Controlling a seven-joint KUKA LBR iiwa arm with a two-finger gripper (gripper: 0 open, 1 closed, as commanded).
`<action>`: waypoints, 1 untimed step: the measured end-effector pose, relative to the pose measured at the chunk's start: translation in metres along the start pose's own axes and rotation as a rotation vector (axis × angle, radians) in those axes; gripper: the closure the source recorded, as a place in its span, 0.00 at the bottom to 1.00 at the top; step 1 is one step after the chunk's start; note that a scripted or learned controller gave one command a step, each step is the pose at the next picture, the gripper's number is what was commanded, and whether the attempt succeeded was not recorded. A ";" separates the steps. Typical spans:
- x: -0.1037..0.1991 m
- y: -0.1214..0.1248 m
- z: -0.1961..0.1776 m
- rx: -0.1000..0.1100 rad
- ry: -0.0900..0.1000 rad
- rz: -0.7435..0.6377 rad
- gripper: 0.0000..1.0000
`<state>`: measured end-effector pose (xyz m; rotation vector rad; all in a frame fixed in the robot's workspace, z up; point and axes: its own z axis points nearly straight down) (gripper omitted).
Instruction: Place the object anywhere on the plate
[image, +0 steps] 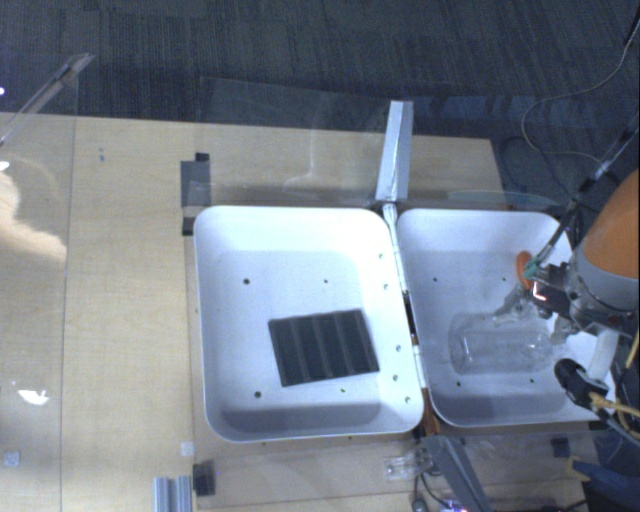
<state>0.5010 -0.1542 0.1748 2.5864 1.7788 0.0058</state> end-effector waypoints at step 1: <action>0.029 0.010 0.009 0.001 -0.001 0.184 0.00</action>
